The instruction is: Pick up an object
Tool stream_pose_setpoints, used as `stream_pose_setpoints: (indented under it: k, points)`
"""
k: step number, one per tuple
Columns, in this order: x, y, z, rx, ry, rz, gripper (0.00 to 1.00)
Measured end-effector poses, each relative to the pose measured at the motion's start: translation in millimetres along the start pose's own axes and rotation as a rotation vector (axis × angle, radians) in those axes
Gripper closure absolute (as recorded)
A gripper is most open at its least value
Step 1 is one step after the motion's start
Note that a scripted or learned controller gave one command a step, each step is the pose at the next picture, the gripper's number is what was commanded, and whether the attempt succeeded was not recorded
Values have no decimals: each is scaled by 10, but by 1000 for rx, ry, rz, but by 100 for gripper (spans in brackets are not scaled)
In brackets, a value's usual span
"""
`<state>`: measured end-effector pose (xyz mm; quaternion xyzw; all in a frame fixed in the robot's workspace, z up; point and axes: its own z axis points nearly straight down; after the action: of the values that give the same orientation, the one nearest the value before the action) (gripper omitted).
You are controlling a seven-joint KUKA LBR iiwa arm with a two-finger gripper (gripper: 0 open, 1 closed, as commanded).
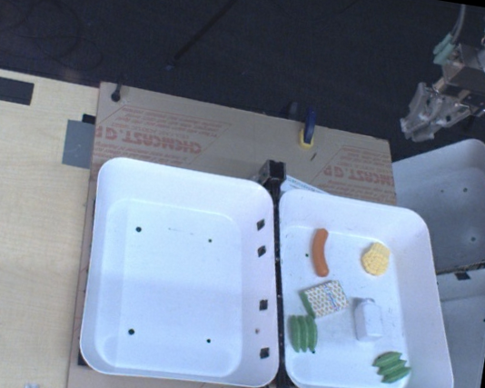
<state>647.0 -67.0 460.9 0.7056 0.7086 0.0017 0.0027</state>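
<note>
Gripper (426, 113) up at the top right of the view, well above and behind the right bin (433, 266), over the dark background; nothing between its fingers. Cannot tell whether they are spread or pressed together.

Objects, all inside the right bin:
- orange sausage (320, 252), near the bin's left wall, toward the back.
- yellow round waffle (376, 259), right of the sausage, apart from it.
- patterned packet (326, 298), mid-bin, in front of the sausage.
- white block (368, 319), just right of the packet.
- green pea pod (303, 333), just in front of the packet.
- second green pod (392, 367), near the bin's front right corner.

Left bin (115, 213) touches the right bin's left side.
</note>
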Motion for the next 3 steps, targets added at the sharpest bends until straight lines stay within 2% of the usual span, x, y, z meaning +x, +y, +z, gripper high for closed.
stream_pose_setpoints:
  k: [1,2,3]
  points:
    - [364,-66,1822,25,3,1,100]
    - [735,-536,1551,11,2,1,100]
    - [1357,-793,971,4,3,-2,100]
